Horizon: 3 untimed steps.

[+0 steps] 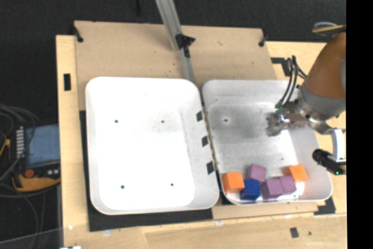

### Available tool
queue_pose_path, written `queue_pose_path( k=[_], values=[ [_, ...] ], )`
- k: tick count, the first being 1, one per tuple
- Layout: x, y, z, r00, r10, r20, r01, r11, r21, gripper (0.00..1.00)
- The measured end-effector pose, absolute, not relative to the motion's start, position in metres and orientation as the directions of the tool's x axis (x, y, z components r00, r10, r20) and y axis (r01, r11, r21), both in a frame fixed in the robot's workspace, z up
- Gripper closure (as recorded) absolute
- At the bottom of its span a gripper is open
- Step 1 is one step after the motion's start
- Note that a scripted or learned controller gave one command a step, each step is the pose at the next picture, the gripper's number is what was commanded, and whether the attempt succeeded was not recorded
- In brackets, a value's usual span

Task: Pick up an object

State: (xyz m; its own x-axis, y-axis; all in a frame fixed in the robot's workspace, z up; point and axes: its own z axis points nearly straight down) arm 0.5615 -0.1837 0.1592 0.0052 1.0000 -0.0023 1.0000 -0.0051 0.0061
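On the tabletop (64, 125), pale wood with a darker brown board across its far part, two shallow white bins sit side by side, touching along their inner rims. Left bin (99, 125): larger in view, bare white floor with a few tiny dark specks. Right bin (233, 96): floor scuffed grey toward the middle, all objects crowded along the near wall. A slanted metal pole (166, 3) runs from the top of the view down to the gap between the bins. The arm (329, 76), orange-brown above, grey at the wrist, enters from the right, with green and black cables (289, 81) looping off its side. The hand (277, 124) hangs over the right-hand part of the right bin, well apart from the objects; its fingers are too small and blurred to read, so I cannot tell whether it is open or closed, and nothing is seen between them. Objects, all small blocks: orange block (234, 181) at the left of the cluster, blue block (250, 189) just beside it, purple block (256, 172) behind that, two more purple blocks (278, 186) touching each other, second orange block (298, 172) at the right end. Off the tabletop's left edge, a blue-faced device (42, 146) among dark cables. No legible writing, brand or label anywhere.
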Motion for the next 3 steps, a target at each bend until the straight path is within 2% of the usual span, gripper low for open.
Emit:
queue_pose_path(
  k=[1,2,3],
  values=[
    [0.559,-0.191,0.222,0.002,1.000,-0.004,1.000,-0.002,0.008,1.00],
    [0.559,-0.192,0.223,-0.001,1.000,-0.002,1.000,0.001,0.002,1.00],
    [0.577,-0.134,0.231,-0.008,1.000,0.001,1.000,0.008,0.004,1.00]
  ],
)
